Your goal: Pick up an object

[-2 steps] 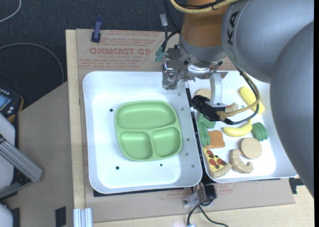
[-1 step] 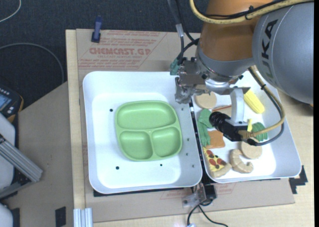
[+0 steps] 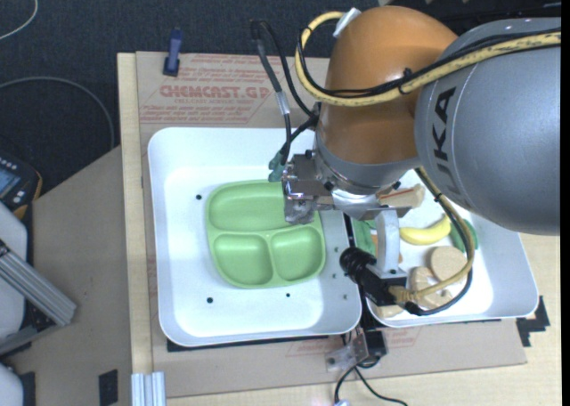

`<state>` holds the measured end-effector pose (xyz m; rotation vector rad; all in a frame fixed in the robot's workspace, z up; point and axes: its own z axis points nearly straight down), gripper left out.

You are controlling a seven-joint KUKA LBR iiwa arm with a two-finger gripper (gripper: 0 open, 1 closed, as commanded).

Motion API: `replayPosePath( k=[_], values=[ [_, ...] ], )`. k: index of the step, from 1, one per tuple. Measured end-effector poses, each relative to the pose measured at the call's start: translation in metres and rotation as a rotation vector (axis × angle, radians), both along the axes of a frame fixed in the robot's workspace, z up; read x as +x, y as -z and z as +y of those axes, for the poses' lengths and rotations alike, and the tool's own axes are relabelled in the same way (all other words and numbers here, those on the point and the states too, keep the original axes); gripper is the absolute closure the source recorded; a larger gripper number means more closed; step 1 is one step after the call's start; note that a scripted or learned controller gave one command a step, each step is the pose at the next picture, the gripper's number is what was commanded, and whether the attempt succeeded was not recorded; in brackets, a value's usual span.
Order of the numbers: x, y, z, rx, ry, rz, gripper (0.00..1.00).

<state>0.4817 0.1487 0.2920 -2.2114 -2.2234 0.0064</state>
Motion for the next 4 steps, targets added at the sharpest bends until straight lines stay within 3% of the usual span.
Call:
replayPosePath(
  k=[1,2,3,4],
  values=[
    [-0.002,-0.112,0.048,0.006,-0.002,-0.019,1.0],
    [-0.004,-0.001,-0.045,-0.007,0.017,0.005,1.0],
    [-0.004,0.068,-0.05,-0.003,0.008,0.004,1.0],
    [0.018,-0.055,0.011,0.005,-0.003,-0.022,1.0]
  ],
)
